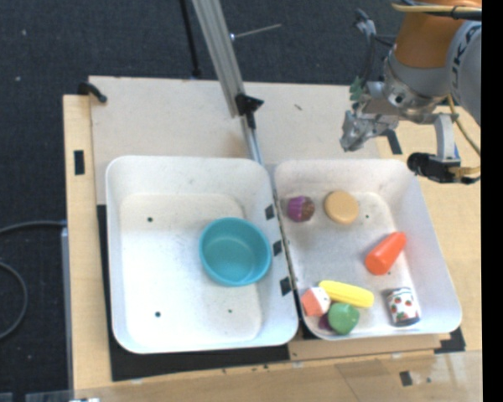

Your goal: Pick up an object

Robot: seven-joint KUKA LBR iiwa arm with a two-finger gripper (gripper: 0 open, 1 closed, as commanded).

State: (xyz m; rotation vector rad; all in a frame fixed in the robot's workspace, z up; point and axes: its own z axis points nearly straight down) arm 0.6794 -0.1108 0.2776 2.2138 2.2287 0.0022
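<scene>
1. The task named no one thing, so the things to pick were the toys in the right bin [419, 216].
2. A yellow banana [346, 293] lay near the front of that bin. Its long side ran left to right, with the right end a bit lower.
3. An orange carrot [386, 252] lay on a slant near the right wall. Its thin end pointed up and to the right.
4. A small can [401, 306] sat in the front right corner, just right of the banana.
5. A green ball [342, 317] sat in front of the banana, touching it. A small red and white block [315, 301] sat just left of them.
6. A purple ball [299, 208] and a round tan cookie [342, 207] sat side by side near the back of the right bin.
7. The left bin [151, 182] held a blue bowl [235, 251], which stood upright near its right wall.
8. The gripper [358, 134] hung above the bench behind the back edge of the right bin. It held nothing and touched no toy. I could not tell how wide it was.
</scene>
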